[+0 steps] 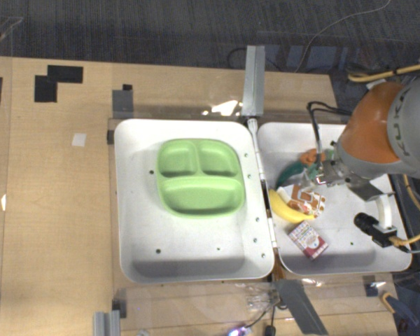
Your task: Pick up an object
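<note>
Gripper (315,182), grasp state unreadable, hovering amid banana (288,209), green item (291,171), snack packet (309,240) crowding right bin (350,254) near its left wall; risking glancing, multi-item or empty grab.

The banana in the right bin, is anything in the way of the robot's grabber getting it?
Nothing visible blocks it. The gripper hangs in the right bin, just above the banana. A small patterned packet lies right against the banana under the gripper, and a red-and-white packet lies close below it, so either might get bumped.
</note>
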Motion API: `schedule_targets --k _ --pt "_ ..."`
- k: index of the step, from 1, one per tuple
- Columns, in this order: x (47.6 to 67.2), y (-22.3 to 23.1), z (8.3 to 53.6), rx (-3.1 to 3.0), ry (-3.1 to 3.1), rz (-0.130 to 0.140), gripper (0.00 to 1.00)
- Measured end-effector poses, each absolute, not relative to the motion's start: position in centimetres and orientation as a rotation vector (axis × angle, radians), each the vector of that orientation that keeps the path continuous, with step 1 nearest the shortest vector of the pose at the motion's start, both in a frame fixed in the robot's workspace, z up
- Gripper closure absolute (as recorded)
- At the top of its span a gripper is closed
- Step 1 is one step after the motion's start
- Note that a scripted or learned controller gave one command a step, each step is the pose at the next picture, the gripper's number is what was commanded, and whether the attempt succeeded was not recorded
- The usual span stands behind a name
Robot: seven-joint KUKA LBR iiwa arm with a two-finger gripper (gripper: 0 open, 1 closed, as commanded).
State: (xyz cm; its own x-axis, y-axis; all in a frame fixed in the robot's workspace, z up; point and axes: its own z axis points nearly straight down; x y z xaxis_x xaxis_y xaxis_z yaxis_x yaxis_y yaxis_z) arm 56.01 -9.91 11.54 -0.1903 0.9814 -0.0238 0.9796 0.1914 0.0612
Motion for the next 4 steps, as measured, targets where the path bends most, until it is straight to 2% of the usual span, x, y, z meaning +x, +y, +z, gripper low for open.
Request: schedule_targets --k 1,2,3,4 --pt "55.6 -11.0 11.4 1.977 2.365 0.03 0.0" --pt "52.1 -6.8 22.6 2.052 2.372 0.006 0.0" --pt "51.8 -8.8 12.7 1.98 2.422 0.015 0.0" --pt "61.7 -11.5 11.1 2.043 2.333 0.05 0.0"
